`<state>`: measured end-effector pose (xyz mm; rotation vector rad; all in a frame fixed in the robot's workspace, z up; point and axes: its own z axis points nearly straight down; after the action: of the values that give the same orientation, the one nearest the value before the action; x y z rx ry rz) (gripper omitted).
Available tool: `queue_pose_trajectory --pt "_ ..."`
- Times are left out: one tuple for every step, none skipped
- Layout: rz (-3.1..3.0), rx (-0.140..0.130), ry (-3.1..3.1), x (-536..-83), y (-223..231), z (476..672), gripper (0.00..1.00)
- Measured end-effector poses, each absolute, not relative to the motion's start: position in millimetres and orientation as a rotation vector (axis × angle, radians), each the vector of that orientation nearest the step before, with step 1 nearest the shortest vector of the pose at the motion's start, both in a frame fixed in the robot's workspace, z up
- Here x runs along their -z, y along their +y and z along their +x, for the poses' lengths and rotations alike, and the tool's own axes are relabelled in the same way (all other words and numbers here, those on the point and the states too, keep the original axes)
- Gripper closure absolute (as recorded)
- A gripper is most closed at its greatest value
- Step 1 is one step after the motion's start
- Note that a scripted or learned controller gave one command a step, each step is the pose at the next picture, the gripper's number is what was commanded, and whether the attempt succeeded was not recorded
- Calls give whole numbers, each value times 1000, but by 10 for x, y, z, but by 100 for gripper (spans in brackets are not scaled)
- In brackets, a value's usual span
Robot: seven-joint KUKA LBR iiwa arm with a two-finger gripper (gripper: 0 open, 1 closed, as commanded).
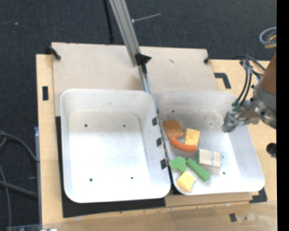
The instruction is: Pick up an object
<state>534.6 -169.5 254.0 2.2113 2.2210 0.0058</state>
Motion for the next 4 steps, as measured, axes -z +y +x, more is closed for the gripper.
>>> queue_pose_trajectory --pt "2211 -5 2222 -2979 -1707 5360 100" --pt "2213 -1 2227 -2801 -1230 5334 100" --pt "2212 -3 2229 -2823 -680 5393 100" --pt "2215 -1 2228 -2660 -255 5383 100"
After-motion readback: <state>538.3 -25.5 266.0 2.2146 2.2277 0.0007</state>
